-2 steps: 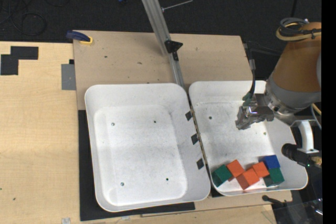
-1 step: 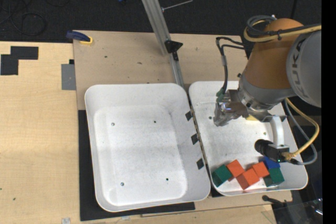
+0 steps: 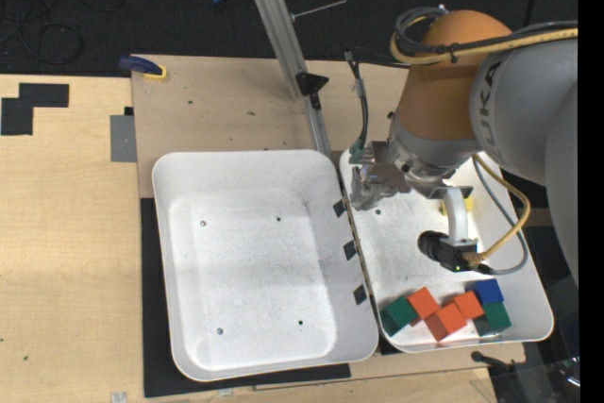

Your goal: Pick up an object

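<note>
Camera view is taken from above the surface (image 3: 75, 203), with the right bin (image 3: 540, 321) used as landmark. Blocks are seen clustered at that bin's near edge: a green block (image 3: 399, 313), orange blocks (image 3: 447, 316), a blue block (image 3: 488, 292) and a dark green block (image 3: 493, 321). The claw (image 3: 366, 189) is seen over the bin's far left part, by the divider. Whether it is wide or narrow cannot be told. The cluster is judged to lie nearward and rightward of the claw, well apart.
</note>
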Action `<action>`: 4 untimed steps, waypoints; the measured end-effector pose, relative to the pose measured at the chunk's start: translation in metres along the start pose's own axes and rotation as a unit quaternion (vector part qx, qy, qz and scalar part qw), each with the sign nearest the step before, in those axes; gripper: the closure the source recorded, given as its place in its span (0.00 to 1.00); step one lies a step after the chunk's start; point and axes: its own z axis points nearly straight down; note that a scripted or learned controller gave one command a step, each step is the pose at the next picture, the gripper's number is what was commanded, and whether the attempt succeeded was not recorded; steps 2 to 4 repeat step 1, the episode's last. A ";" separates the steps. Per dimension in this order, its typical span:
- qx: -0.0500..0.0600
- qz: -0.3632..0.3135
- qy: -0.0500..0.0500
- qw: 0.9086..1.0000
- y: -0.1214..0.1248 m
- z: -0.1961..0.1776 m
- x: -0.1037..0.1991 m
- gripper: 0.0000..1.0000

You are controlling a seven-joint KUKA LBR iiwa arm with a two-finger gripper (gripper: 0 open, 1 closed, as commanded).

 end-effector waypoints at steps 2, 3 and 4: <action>0.000 -0.001 0.001 1.000 0.021 -0.002 0.056 1.00; 0.000 -0.001 0.001 1.000 0.021 -0.002 0.056 1.00; 0.000 -0.001 0.001 1.000 0.021 -0.002 0.056 1.00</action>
